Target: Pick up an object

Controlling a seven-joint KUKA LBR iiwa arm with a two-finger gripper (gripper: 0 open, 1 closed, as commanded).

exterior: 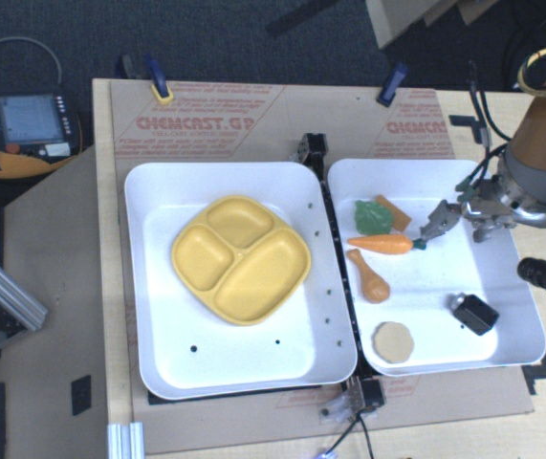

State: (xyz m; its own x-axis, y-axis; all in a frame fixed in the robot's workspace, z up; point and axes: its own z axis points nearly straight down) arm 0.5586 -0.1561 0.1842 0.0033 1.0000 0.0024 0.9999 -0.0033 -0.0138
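Right bin (pixel 502 352): carrot (pixel 382 245) lying crosswise near the left wall, green piece (pixel 374 218) just behind, tan drumstick-shaped piece (pixel 369 277) just in front.
Hand (pixel 429 233): low over the bin, tip at the carrot's right end; whether open or closed, cannot tell.
Handling: probably light, rigid, smooth plastic, apt to roll.
Hold: best across the thick middle.
Left bin (pixel 158 352): yellow divided plate (pixel 242 258).

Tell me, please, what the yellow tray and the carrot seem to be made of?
Tray: likely moulded plastic, smooth and slightly glossy; its colour is uniform and the edges of its three compartments are rounded. Carrot: probably a plastic toy, with even orange colour and a smooth surface; too small to be sure.
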